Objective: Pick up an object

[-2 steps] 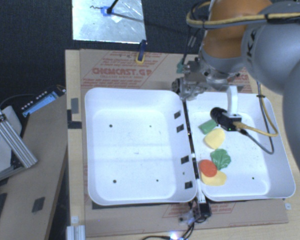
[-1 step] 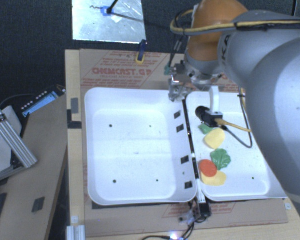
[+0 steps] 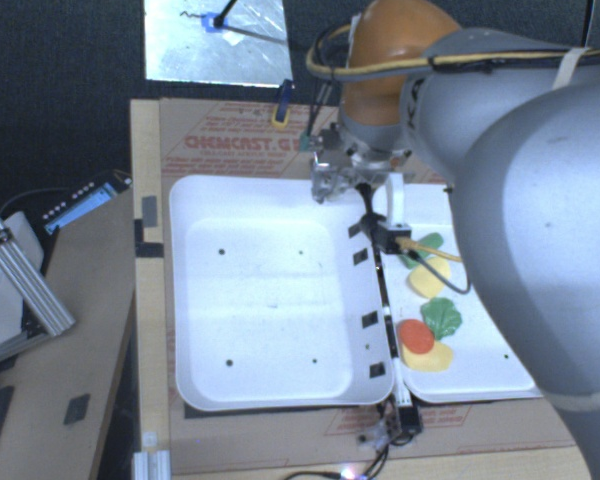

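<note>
Red piece (image 3: 416,336): in the right bin (image 3: 477,373), by the divider.
Pincer (image 3: 340,176): at the bins' far edge, well apart; wide or narrow, cannot tell.
Neighbours: green leafy piece (image 3: 442,315) and yellow piece (image 3: 431,359) touching.
Handling: likely light, smooth; grip across its middle.

White left bin (image 3: 270,298) and right bin (image 3: 480,373), red piece (image 3: 416,336), yellow piece (image 3: 427,282), green piece (image 3: 442,315), orange-banded grey arm (image 3: 520,168)
</note>
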`<state>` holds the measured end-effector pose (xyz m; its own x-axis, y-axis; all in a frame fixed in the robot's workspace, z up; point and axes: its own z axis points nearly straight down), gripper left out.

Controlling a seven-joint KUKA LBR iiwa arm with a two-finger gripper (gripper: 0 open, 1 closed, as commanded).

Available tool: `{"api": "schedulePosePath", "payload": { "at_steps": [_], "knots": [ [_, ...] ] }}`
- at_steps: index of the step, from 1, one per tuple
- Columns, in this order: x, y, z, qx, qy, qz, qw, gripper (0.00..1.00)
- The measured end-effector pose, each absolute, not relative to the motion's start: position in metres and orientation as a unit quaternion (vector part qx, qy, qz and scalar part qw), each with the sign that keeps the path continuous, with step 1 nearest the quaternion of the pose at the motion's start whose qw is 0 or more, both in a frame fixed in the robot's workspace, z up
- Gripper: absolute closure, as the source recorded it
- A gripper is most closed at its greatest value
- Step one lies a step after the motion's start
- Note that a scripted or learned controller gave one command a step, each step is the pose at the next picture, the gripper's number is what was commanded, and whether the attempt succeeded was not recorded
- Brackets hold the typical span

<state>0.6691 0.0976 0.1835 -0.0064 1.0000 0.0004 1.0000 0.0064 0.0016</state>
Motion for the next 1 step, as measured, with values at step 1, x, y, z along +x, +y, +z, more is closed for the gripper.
{"api": "schedulePosePath", "payload": {
  "at_steps": [1],
  "knots": [
    [0.6695, 0.0156, 0.2373, 0.709, 0.706, 0.0015, 0.003, 1.0]
  ]
}}
